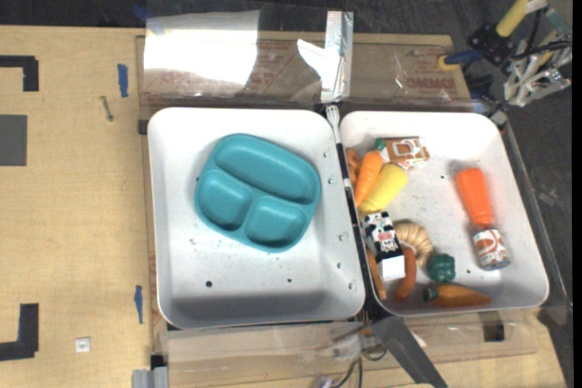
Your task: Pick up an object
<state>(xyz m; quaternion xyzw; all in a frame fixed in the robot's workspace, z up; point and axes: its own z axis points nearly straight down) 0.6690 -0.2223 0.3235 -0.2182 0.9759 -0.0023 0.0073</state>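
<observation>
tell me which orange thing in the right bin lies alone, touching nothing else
The orange bottle with the white label, lying toward the right bin's right side. The other orange pieces sit crowded together along the left and bottom.

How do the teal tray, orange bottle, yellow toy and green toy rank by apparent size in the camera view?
1. Teal tray
2. Orange bottle
3. Yellow toy
4. Green toy
</observation>
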